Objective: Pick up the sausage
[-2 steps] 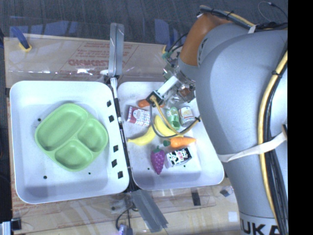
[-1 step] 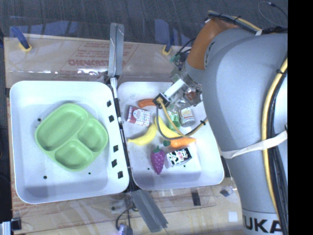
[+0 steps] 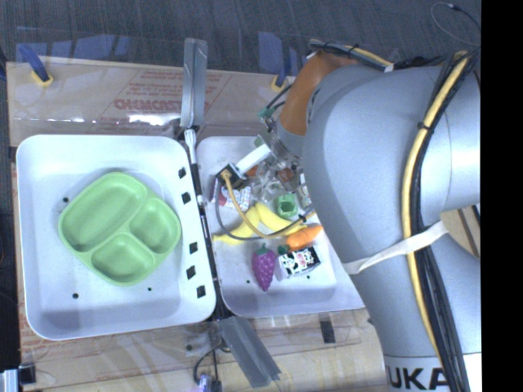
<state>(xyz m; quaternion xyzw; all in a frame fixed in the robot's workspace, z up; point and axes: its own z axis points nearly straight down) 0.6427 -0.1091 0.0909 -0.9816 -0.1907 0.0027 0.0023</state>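
Clutter fills the right bin [image 3: 343, 288], where the toy food lies heaped toward the centre: a banana [image 3: 249, 223], a carrot [image 3: 304, 236], a bunch of purple grapes [image 3: 263, 266], a black-and-white cow-print carton [image 3: 299, 260] and a green cup-like piece [image 3: 285, 206]. We judge the pile tight enough that any descent risks touching a neighbour.

The arm [image 3: 384, 170] reaches in from the right and leans over the bin's upper half, its orange band [image 3: 296, 96] above the wrist. The gripper [image 3: 263, 166] sits low among the items near the upper part of the pile, which we read as a descent onto a target there. We cannot tell how the jaws stand; the wrist and clutter mask them.

We cannot pick out the sausage with confidence. A small reddish-brown piece just beside the gripper may be it, partly hidden.

The left bin [image 3: 41, 300] carries a green divided plate [image 3: 119, 227], well apart from the work.
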